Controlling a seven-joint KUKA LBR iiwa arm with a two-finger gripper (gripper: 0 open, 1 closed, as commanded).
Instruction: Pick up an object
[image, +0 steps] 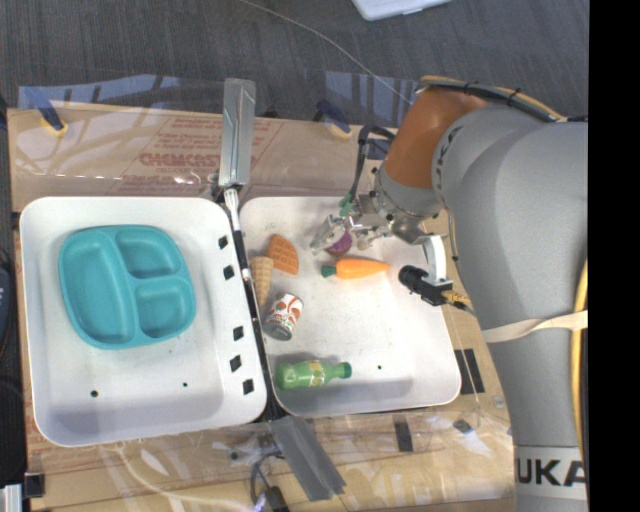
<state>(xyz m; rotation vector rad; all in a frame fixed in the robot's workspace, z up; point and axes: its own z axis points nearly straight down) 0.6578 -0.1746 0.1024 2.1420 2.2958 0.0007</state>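
While the grey arm (520, 250) leans in over the right bin (420, 385), nothing is lifted yet, so the pick is still to do. Left bin (40, 400) holds a teal divided plate (125, 283). Green bottle (312, 374), toy carrot (356, 268), cone (262, 276) and can (284, 316) lie loose. End effector (345, 232) sits low over a small purple item (341, 241); whether it is clamped, I cannot tell.

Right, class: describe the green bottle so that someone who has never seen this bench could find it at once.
Look at the right-hand white bin, the one nearer the grey arm. Along its near edge the green bottle lies on its side, apart from the other items. It is the only wholly green thing there; the carrot is orange and the small can is red and white.
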